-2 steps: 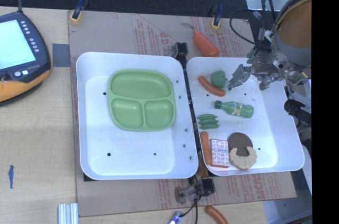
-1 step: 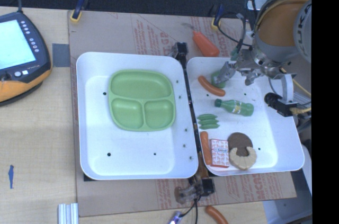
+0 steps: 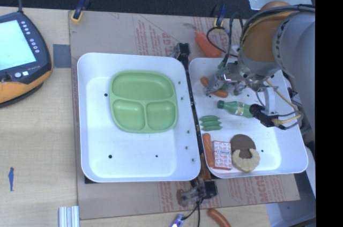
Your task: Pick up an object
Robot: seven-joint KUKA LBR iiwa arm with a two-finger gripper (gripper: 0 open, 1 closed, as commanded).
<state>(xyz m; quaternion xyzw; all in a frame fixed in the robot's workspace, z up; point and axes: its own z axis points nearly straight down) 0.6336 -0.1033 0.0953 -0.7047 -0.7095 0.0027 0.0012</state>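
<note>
— Two bins, and where is your gripper?

— My gripper hangs low over the right bin, near its far left corner. Whether it is apart or together I cannot tell; the wrist and cables hide it.

— What lies closest to it?

— Small orange carrot pieces, right beside the tip. Just nearer the bin's middle lies a green bottle on its side, cap toward the left edge.

— And farther out?

— Green pea pods by the left wall. Along the near edge: an orange sausage, a red-and-white packet touching it, and a brown-and-cream cookie beside that.

— The other bin?

— The left bin carries a green divided plate, toward its far side.
</note>
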